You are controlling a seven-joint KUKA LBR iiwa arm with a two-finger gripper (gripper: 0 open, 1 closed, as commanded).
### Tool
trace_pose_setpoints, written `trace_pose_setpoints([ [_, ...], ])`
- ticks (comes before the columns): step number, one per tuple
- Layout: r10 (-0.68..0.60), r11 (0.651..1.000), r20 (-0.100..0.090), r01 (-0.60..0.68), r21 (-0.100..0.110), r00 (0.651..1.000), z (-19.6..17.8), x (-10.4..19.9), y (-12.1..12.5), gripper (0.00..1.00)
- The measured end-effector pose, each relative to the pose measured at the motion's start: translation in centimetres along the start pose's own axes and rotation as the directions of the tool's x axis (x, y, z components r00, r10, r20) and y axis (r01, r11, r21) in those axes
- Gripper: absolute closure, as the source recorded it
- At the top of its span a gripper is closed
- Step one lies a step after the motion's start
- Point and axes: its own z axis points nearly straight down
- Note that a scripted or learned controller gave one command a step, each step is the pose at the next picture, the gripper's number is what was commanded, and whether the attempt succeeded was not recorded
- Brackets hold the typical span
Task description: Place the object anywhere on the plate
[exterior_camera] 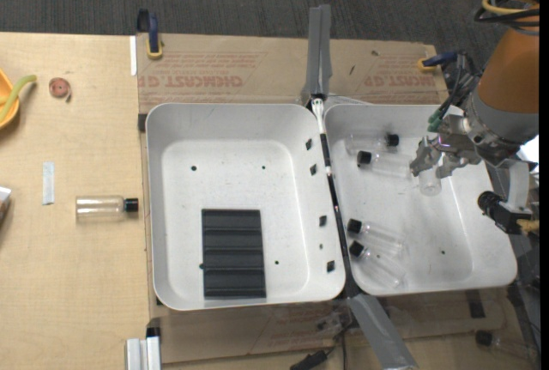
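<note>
The gripper [431,160] is hanging over the right bin [480,274], toward that bin's far right part, with the grey arm [502,115] and its orange band reaching in from beyond the bin's right wall. Whether the pincer is open or closed, I cannot tell; the metal is blurring together. A pale clear shape [429,184] is showing right against its tip, too faint to say if it is gripped.

The task's things are looking like small clear vials with black caps. Two of them [377,152] are lying in the right bin's far left part, and two more [377,244] are lying near its left wall, toward the near side. The plate [232,253], black and ridged, is lying in the left bin [171,154], well apart from the right bin's left wall.

One more capped vial [105,206] is lying on the wooden bench, far to the left of the right bin. Red print on the cardboard [214,72] behind the right bin is reading upside down, seemingly "CHEMCAST GP".
</note>
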Motion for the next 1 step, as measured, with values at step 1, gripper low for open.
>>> trace_pose_setpoints([
  [1,0.0,1.0,0.0,0.0,0.0,1.0,-0.01,0.0,0.01,0.0],
])
